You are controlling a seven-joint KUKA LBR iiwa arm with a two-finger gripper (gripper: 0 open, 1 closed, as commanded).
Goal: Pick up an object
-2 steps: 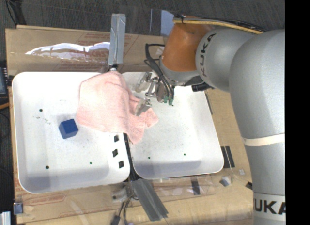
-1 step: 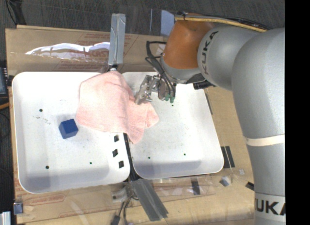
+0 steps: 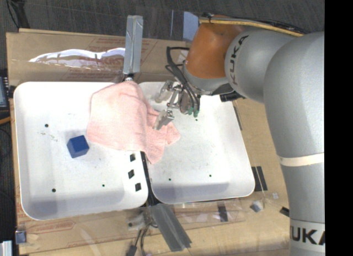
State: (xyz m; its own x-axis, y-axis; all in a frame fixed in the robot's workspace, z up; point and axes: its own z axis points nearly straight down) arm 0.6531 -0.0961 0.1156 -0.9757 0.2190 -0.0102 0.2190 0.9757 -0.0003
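Pink cloth (image 3: 128, 120) drapes across both bins; tool (image 3: 165, 116) (seemingly touching).

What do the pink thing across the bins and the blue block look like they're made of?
Pink cloth: soft fabric, probably terry towel; matte, it folds and drapes over the divider between the bins. Blue block: rigid cube with crisp edges, likely plastic or painted wood; too small to tell which.

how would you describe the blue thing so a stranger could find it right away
Look in the left white bin, on its floor left of the pink cloth draped over the divider. The blue cube sits there alone, small, hard-edged and the only blue item.
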